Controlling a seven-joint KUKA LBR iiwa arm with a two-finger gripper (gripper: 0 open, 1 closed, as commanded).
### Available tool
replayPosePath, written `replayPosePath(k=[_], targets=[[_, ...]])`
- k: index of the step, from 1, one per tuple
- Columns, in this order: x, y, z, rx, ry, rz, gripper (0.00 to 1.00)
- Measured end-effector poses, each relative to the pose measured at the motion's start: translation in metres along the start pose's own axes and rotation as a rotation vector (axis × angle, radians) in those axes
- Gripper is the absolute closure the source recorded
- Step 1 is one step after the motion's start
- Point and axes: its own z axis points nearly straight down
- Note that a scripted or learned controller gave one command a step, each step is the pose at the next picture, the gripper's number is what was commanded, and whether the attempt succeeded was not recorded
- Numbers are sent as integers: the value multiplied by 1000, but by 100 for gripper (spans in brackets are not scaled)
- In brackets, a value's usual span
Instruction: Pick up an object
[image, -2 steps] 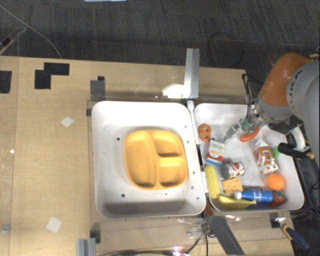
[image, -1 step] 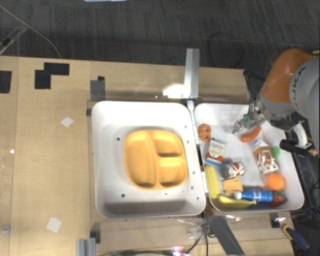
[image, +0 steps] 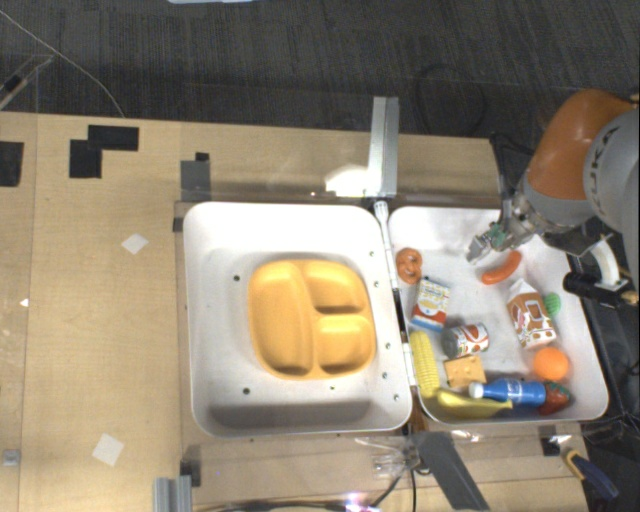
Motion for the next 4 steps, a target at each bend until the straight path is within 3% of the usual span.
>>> replayPosePath(k=[1,2,3,4], targets=[[-19,-78,25,14,11,-38,100],[-5,-106,23,7,11,-329,100],[-4,-106,24,8,13,-329,0],[3,-119,23,8,12,-331,0]])
